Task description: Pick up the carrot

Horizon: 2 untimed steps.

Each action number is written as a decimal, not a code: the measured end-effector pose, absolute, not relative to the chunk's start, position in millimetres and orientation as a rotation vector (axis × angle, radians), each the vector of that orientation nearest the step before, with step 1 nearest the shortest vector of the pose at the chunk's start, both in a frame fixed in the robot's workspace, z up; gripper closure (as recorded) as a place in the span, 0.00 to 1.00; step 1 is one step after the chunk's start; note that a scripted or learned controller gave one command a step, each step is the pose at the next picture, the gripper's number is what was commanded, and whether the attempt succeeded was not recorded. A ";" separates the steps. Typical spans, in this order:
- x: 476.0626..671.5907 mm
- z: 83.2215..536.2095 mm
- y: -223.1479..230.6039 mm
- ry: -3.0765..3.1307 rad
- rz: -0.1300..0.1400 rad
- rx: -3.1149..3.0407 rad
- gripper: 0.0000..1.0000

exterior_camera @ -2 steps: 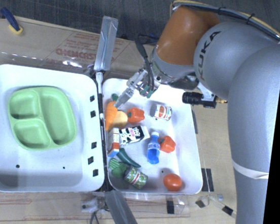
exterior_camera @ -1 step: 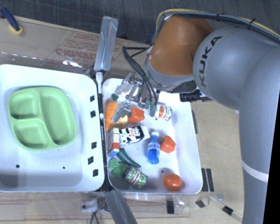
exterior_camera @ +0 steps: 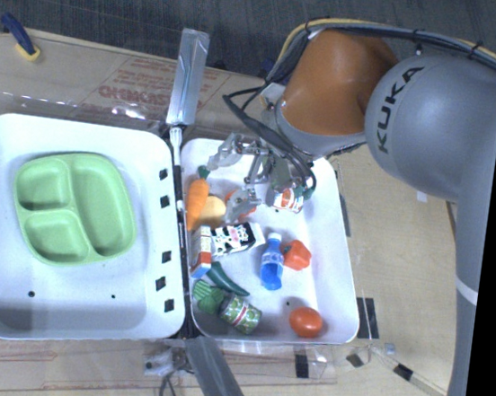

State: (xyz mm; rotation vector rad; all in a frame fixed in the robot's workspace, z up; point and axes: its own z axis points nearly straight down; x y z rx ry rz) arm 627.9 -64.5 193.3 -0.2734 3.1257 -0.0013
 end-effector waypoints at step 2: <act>598.3 192.4 -7.2 3.015 0.000 -0.881 0.00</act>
